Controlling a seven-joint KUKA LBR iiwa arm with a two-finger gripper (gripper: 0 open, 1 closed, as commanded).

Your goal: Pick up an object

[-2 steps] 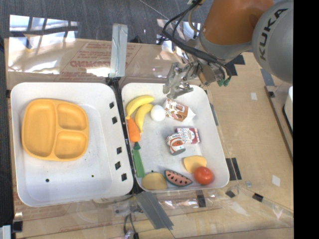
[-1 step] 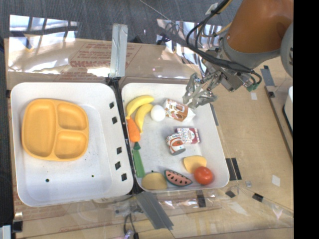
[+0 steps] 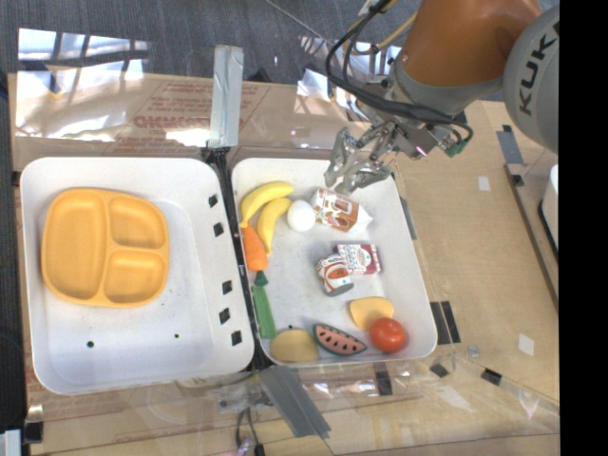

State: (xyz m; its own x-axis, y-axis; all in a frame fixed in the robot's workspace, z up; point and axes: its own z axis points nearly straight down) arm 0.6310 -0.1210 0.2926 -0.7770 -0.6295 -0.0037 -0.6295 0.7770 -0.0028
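Observation:
My gripper (image 3: 347, 180) hangs over the far part of the right bin (image 3: 404, 245), its metal fingers pointing down at a small white and orange carton (image 3: 337, 211) that lies just below them. The fingers look slightly apart with nothing between them. Beside the carton lie a white egg (image 3: 300, 216) and two bananas (image 3: 261, 209). Lower in the bin are a red and white carton (image 3: 348, 267), a carrot (image 3: 255, 247), a green stick (image 3: 263, 310), a yellow piece (image 3: 370, 310), a tomato (image 3: 388, 334), a watermelon slice (image 3: 338, 339) and a yellow lemon-like piece (image 3: 294, 346).
The left bin (image 3: 114, 350) holds an orange divided plate (image 3: 104, 246). A taped divider (image 3: 226, 93) runs between the bins. The arm's orange band (image 3: 465, 17) and cables loom over the right bin's far corner.

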